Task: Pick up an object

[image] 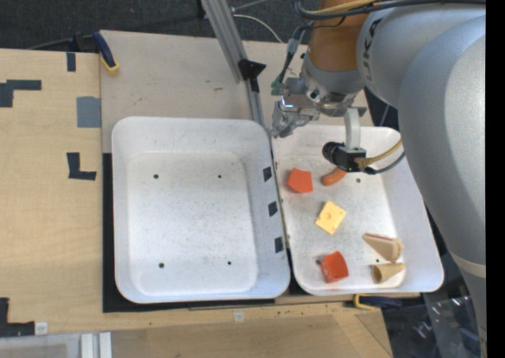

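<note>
Six small pieces are lying in the right bin: two orange-red blocks, one yellow cheese wedge, two tan cones, one orange carrot-like piece. Jaws' state: cannot tell.

No readable text, label or number shows anywhere.
</note>
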`<state>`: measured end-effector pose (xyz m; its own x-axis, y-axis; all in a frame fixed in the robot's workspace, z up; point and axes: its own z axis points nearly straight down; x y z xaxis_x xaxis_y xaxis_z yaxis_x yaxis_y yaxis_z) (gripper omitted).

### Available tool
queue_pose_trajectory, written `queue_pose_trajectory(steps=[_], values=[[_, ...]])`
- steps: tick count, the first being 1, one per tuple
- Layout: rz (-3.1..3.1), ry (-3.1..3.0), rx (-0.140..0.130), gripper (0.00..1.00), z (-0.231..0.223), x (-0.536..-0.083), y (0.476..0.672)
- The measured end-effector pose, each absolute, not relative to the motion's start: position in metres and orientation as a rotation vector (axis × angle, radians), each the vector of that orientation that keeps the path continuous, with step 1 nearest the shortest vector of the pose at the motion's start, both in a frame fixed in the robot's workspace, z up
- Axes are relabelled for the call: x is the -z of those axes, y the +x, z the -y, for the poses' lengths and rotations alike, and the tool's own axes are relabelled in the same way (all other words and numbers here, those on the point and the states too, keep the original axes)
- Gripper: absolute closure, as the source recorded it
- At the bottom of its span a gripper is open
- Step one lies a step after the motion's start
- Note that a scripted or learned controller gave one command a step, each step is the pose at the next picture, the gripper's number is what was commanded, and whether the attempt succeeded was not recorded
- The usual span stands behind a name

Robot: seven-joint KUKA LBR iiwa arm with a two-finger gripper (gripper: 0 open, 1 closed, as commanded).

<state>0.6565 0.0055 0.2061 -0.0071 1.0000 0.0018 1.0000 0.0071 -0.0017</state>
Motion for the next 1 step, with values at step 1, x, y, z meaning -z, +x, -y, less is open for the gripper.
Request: queue_pose_trajectory(steps=[1], values=[[2.229, -2.212, 0.002, 1.00, -0.0595, -0.2169, 0.6576]])
